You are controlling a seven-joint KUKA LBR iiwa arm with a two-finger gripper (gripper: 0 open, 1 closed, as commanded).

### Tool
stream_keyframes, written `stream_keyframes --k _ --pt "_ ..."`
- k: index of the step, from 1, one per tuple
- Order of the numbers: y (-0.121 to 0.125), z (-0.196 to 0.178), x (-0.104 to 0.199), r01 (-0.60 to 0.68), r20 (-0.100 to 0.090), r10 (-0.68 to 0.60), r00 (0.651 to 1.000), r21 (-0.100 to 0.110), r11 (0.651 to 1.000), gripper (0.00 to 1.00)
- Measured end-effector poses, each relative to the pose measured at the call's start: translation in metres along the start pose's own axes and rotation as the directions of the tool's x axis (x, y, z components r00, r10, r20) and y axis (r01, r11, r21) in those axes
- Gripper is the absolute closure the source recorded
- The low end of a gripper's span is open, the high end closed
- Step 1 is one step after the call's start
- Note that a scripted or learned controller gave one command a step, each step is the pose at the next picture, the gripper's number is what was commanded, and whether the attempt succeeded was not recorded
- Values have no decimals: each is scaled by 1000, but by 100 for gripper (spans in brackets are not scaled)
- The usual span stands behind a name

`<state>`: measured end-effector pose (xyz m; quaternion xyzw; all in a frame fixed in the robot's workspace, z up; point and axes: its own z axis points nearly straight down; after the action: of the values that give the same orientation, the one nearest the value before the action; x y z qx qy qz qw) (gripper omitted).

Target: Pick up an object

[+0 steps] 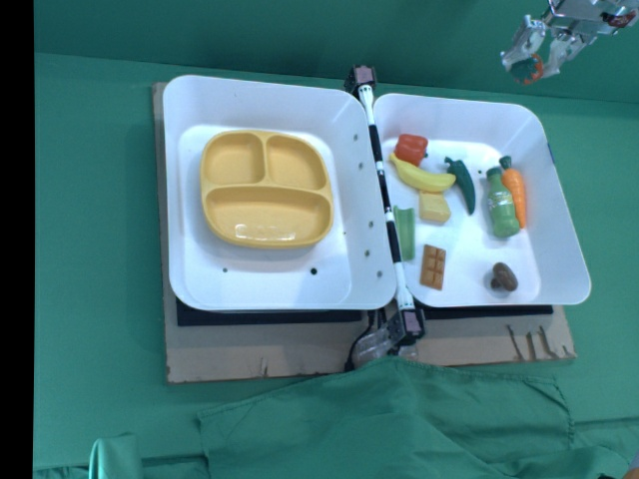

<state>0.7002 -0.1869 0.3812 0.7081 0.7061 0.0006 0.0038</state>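
Two white bins sit side by side on our bench, and our gripper (534, 60) hangs high above the far corner of the right bin (559, 257), well apart from everything in it. We cannot tell whether it is spread or pressed together; something small with orange and green on it shows at its tip, but it is too blurred for us to call it a held thing. We judge that we are at the start of a pick: no target reached, the descent not yet begun.

Our candidates all lie in the right bin: a red pepper (410, 148), a banana (419, 176) just below it, a dark green chilli (462, 184), a green bottle (501, 204) touching or nearly touching a carrot (514, 192), a yellow block (433, 208), a green stick (404, 232), a brown waffle-like piece (432, 266) and a brown lump (503, 277).

The lump stands apart from the rest, so we think it the easiest choice; the next move calls for travelling over it and lowering straight down. The left bin (190, 267) holds a yellow divided plate (266, 189).
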Motion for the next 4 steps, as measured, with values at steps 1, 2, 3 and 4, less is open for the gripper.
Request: stream_keyframes --k 1,2,3,4 --pt "-6 95 22 1 -4 -1 1000 11 1000 100" --pt "-3 -13 42 3 -1 -3 1000 -9 1000 100" --pt "0 -66 23 -1 0 1 1000 -7 1000 100" --pt "-1 27 -2 -3 -3 3 1000 11 1000 100"
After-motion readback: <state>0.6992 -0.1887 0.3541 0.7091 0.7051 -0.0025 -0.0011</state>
